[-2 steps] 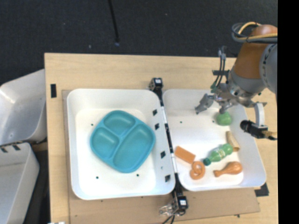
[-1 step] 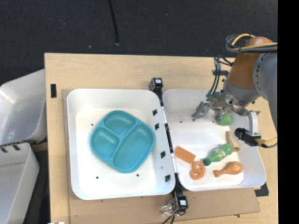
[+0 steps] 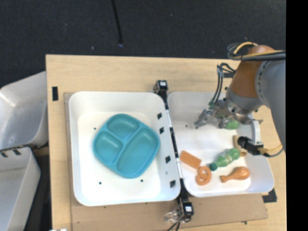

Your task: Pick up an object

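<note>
The task names no particular object, so the choice lies among the small toys in the right bin [image 3: 192, 105]. A green bottle [image 3: 226, 158] lies on its side in the bin's near-right part, with an orange drumstick-shaped piece [image 3: 236, 174] just beside it toward the near edge, an orange pretzel [image 3: 203, 175] to their left, and an orange flat block [image 3: 190, 159] close to the divider between the bins. A small green piece [image 3: 231, 125] sits right under the end effector [image 3: 219, 118], toward the bin's far-right side. All look like light, rigid plastic play food: smooth, probably slippery, not fragile. The bottle's round body would likely roll unless taken across its narrow width; the drumstick's thin neck and the block's flat long sides look like the surest holds.

The end effector hangs low over the bin floor; I cannot tell how far it is parted or whether it has anything.

The toys crowd the near wall, so room for a descent is tight there, while the bin's centre and far-left corner lie bare. The left bin [image 3: 82, 177] carries a blue divided plate [image 3: 126, 146] in its middle. Both bins sit on the table [image 3: 120, 73], with a bare strip along its far edge.
</note>
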`<act>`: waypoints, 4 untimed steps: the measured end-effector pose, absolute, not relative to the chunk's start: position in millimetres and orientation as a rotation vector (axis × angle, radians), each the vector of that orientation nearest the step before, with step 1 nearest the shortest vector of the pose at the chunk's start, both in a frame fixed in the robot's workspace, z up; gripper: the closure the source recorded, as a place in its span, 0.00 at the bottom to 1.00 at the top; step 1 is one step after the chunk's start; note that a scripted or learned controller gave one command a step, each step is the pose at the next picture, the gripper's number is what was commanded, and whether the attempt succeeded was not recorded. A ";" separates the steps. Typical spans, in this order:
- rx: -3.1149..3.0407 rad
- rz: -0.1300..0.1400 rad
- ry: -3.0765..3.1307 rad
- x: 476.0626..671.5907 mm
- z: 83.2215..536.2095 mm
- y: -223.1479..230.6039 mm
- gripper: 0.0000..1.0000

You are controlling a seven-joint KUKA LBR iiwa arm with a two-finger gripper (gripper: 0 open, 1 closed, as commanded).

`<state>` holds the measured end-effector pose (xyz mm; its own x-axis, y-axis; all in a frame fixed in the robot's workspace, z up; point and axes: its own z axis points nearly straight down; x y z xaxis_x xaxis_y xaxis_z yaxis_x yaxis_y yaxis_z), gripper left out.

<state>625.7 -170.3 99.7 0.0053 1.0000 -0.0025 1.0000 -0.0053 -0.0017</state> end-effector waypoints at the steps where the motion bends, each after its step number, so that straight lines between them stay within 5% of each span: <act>1: 2.225 0.001 2.210 627.2 113.0 -171.3 1.00; 4: 2.213 0.005 2.220 637.2 274.8 -174.9 1.00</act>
